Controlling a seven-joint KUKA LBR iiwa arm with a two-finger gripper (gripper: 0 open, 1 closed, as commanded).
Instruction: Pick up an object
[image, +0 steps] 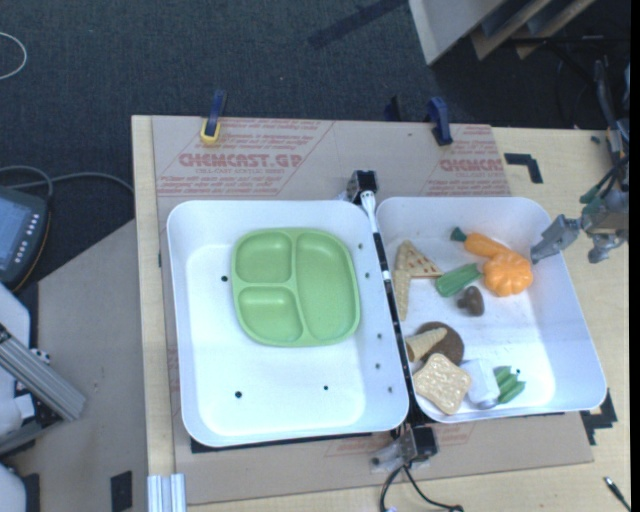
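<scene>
Look at the right side of the bench. Your gripper (577, 243) hangs over the right edge of the right bin (560, 330), toward the far end. Its two fingers (553, 238) are spread apart, and nothing is between them.

The things you can pick up all lie in the right bin. The closest one to your gripper is the round orange toy (507, 274). It sits just to the left of the gripper, but they are not touching. A toy carrot (485, 244) lies just beyond it, touching it on the far side. A green stick-shaped toy (457, 279) lies to the left of the round orange toy, and a small brown lump (471, 300) sits just on the near side of that stick.

By the left wall of this bin you see a tan wedge (412, 265) that looks like a slice of sandwich. Nearer to you there is a round brown piece (440, 343) with a pale strip on it. A square cracker (441, 383) lies at the near end, partly on top of that brown piece. Next to the cracker, on its right, is a white and green thing (497, 383). You cannot tell what it is.

The left bin (200, 330) holds a green plate (296, 286) with three parts. It lies flat, toward the far end.

Both bins rest on a brown board (300, 160). A yellow clamp (211, 128) and a blue clamp (438, 120) grip its far edge.
</scene>
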